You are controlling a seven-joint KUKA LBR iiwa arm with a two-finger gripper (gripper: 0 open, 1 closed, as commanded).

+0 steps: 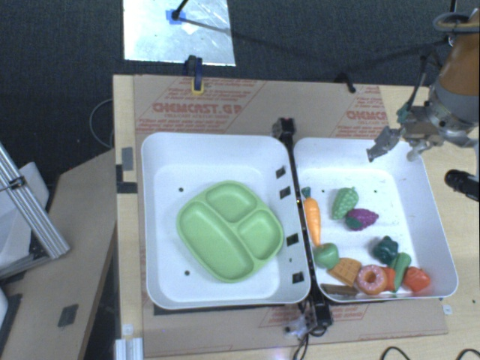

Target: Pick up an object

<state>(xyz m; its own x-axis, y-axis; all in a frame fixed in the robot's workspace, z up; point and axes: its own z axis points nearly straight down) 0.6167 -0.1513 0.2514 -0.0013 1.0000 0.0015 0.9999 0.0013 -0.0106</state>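
Observation:
The right bin [405, 175] holds several toy foods: an orange carrot [312, 218], a green leafy piece [345, 201], purple grapes [362, 217], a dark green pepper [385, 249], a pink doughnut [370, 278], a waffle [345, 269], a green round piece [325, 256] and a red piece [417, 278]. My gripper [396, 147] hangs over the bin's far right corner, above and apart from the toys. Its two fingers [379, 145] are spread, with nothing between them.
The left bin [161, 171] holds a light green divided plate [229, 231]. A black clip strip [294, 201] runs between the two bins. A brown board [225, 107] lies under both bins, with a blue clamp [195, 73] at its far edge.

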